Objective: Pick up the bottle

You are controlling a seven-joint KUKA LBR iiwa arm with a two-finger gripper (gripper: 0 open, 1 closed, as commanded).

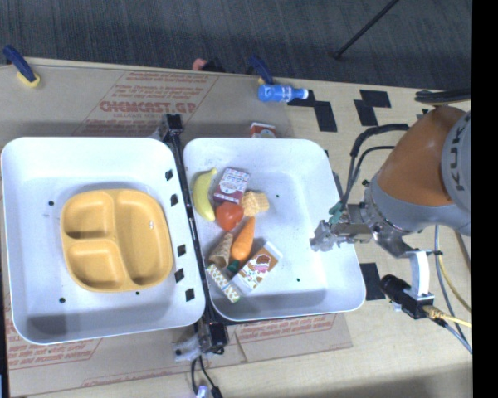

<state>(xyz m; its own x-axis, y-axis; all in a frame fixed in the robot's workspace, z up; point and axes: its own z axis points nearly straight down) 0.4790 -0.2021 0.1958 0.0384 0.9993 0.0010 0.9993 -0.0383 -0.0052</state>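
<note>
- The gripper (322, 237) hangs over the right bin (315, 160), near its right wall. The white floor beneath it is bare, and the toys are clustered to the left.
- Whether the gripper is spread or pressed together cannot be told from above.
- What looks like the bottle (279, 94) — blue, pale at one end — lies outside the bins on the bench (108, 98), beyond the right bin's far rim.
- Its long axis runs left to right, pale end rightward.
- The left bin (25, 172) holds a yellow tray (116, 239); the bench is printed cardboard.

Even overhead light is falling softly; the white bins (33, 172) are glaring slightly, and everything is looking mildly blurred.
</note>
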